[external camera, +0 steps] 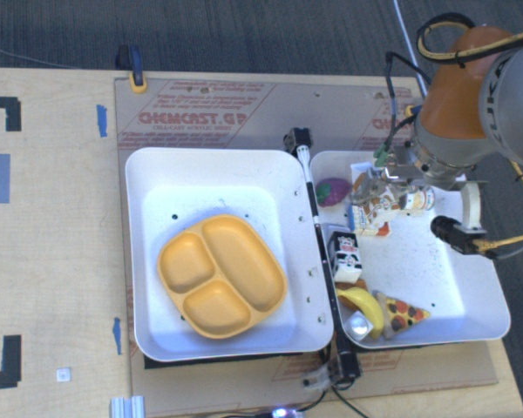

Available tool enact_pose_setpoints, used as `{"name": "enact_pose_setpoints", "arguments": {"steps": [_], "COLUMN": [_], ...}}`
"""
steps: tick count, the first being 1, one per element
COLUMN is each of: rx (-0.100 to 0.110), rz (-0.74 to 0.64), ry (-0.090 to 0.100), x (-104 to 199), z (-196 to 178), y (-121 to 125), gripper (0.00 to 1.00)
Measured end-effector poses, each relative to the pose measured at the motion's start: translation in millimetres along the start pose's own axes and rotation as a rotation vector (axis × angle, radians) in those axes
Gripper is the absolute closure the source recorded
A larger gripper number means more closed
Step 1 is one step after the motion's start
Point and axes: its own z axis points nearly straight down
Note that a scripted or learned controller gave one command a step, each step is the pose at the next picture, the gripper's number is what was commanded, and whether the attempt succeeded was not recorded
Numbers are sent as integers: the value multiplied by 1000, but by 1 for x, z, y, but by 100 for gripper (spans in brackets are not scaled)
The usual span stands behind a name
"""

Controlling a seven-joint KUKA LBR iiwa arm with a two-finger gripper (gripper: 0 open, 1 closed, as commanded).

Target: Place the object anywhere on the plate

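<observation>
Two shallow white bins are sitting side by side on the bench, the left bin [148, 233] and the right bin [479, 312] meeting along a shared edge near the middle of the view. In the left bin a yellow plate [221, 274] with three compartments is lying a little toward the near side, turned at an angle, and nothing is resting on it.

The arm [471, 85] is reaching in from the right, its orange band showing above the wrist, and the gripper [385, 181] is hanging over the far-left part of the right bin. It is sitting right above a cluster of small printed packages [379, 212] — whether it is open or closed I cannot tell, since the wrist is covering it and the clutter beneath is blurring the outline. No object is visibly lifted clear of the bin.

The things to choose from are all lying in the right bin. A purple and green round object [334, 191] is sitting in the far-left corner, just beside the gripper. A small black and white carton [346, 252] is lying against the left wall, nearer the camera. Below it a banana [363, 307] is curving along the near-left corner, touching a slice of toy pizza [405, 313] — and a small shiny round item [358, 325] is lying just beside the banana.

A black cylindrical part [453, 233] with a yellow cable is hanging from the arm over the right side of that bin.
</observation>
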Motion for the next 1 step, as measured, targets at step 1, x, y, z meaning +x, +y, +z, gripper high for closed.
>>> {"name": "enact_pose_setpoints", "arguments": {"steps": [1], "rx": [0], "rz": [0], "ry": [0], "x": [0], "z": [0], "y": [0], "gripper": [0]}}
